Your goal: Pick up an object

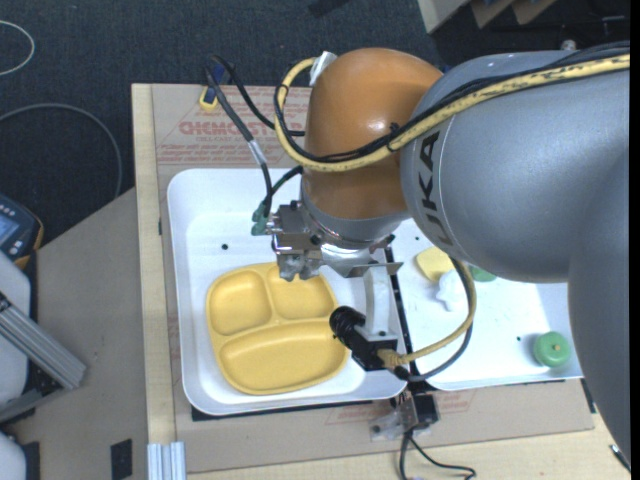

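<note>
1. Arm position. The arm (520,168) enters from the right and covers most of the boundary between the two bins. Its orange band (365,128) sits over the rear of the left bin (190,268).

2. Tool. The tool (297,260) points down into the left bin, at the rear edge of the yellow divided plate (270,333). The wrist housing above hides most of it. It cannot be determined whether the tool is open or closed, or whether it touches the plate. No object is visible in its grasp.

3. Object in the left bin. The yellow divided plate lies flat in the front half of the left bin, close to the front wall. It has three compartments: two smaller ones at the rear and one larger one at the front.

4. Objects in the right bin (500,338).
- A small yellow block (432,264) lies near the rear left, next to the arm.
- A small white piece (442,290) lies just in front of the block.
- A green round object (551,348) lies near the front right, well apart from the others.

5. Support. Both bins rest on the brown desk (160,168).
</note>
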Available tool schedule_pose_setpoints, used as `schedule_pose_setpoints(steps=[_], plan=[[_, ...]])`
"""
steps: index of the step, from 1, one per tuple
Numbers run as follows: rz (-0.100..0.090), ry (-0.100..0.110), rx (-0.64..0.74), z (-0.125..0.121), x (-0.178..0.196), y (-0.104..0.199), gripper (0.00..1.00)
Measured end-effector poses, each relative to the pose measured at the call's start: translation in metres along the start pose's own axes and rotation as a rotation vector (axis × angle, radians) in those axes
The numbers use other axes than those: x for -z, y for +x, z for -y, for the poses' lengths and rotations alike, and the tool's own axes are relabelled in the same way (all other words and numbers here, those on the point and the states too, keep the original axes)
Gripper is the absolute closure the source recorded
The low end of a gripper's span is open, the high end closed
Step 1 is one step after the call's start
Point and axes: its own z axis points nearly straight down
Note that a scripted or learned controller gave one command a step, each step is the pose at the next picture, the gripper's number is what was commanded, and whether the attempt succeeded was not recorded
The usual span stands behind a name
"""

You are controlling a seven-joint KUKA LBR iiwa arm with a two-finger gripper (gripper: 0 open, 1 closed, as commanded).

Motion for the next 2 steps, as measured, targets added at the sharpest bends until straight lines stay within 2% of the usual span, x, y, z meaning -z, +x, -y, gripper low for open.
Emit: schedule_pose_setpoints(steps=[1, 2], plan=[[0.000, -0.010, -0.011, -0.015, 0.059, -0.041, 1.00], [0.004, 0.006, -0.013, -0.033, -0.052, -0.073, 1.00]])
